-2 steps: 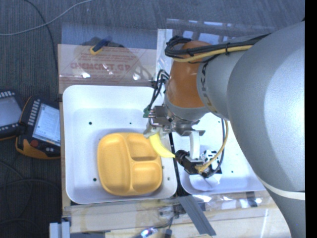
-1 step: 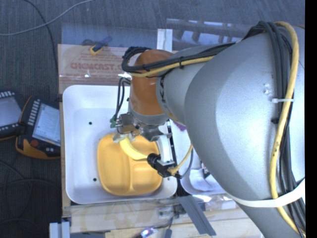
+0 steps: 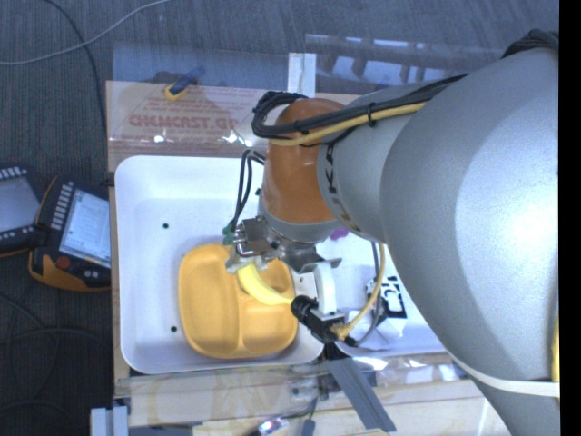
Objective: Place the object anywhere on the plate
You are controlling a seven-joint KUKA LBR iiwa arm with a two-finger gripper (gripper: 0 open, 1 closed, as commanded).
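I see the arm (image 3: pixel 436 171) reaching in from the right and covering most of the right bin (image 3: pixel 413 334); its orange band (image 3: pixel 295 166) sits over the border between the two bins. The left bin (image 3: pixel 154 216) holds a yellow plate (image 3: pixel 213 312) in its lower right part, close to the near wall. The plate has a divider ridge, so it reads as two compartments. The gripper (image 3: pixel 259 266) is down at the plate's upper right edge. A yellow curved object, banana-like (image 3: pixel 259 287), lies just under the gripper, on the right compartment of the plate or just above it; I cannot tell whether it rests on the plate surface or is lifted off it. It appears to touch the gripper's lower end, but the wrist body hides the fingers, so I cannot tell how far they are spread or whether they have hold of the banana. Black cables (image 3: pixel 272 116) loop over the band, and a yellow cable (image 3: pixel 363 312) curls down below the wrist over the right bin. A small purple thing (image 3: pixel 339 233) peeks out beside the wrist in the right bin; too little shows to name it. Outside the bins, a pendant (image 3: pixel 73 234) with a screen lies on the floor at the left, and a cardboard sheet (image 3: pixel 182 121) with red print lies behind the left bin.
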